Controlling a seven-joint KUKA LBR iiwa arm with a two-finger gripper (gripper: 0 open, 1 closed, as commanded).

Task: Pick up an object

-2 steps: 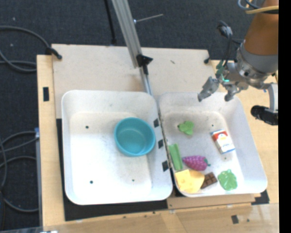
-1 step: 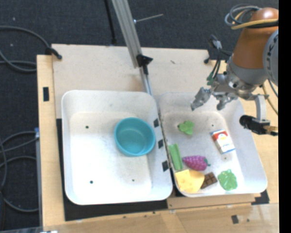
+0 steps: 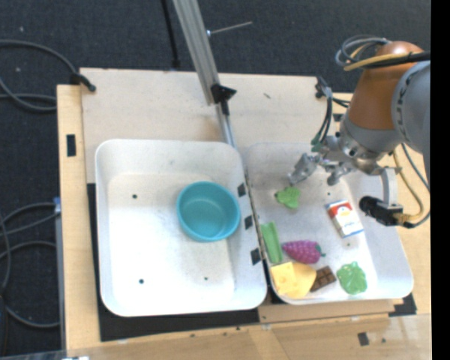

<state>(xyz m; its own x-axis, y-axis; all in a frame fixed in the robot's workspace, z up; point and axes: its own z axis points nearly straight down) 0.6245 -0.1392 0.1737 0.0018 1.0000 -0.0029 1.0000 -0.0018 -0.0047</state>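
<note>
The bench (image 3: 150, 103) was a pale wooden board on a dark carpet floor (image 3: 30, 21), where some cables (image 3: 15, 223) lay at the left. A metal rail (image 3: 199, 43) crossed the far part of the bench at a slant. Two white bins stood side by side. The left bin (image 3: 135, 291) held one blue bowl (image 3: 208, 211) near its middle.

The right bin (image 3: 390, 268) held all the small things. The arm (image 3: 382, 96), grey with an orange band, reached over its far right part. The gripper (image 3: 306, 168) hung just above and beside a small light green piece (image 3: 288, 197), which seemed the thing to pick. I could not tell the state of the pincer, and nothing was seen in it.

Further right lay a small white and red carton (image 3: 346, 219). At the near side lay a green stick (image 3: 270, 242) along the left wall, purple grapes (image 3: 301, 251), a yellow wedge (image 3: 291, 280), a brown piece (image 3: 324, 278) and a bright green toy (image 3: 352, 277).

In my judgement, the risk was a miss. The green piece looked small and low, so the pincer could close above it or push it sideways. It also sat near the left wall, and a slanted descent could hit that wall.
</note>
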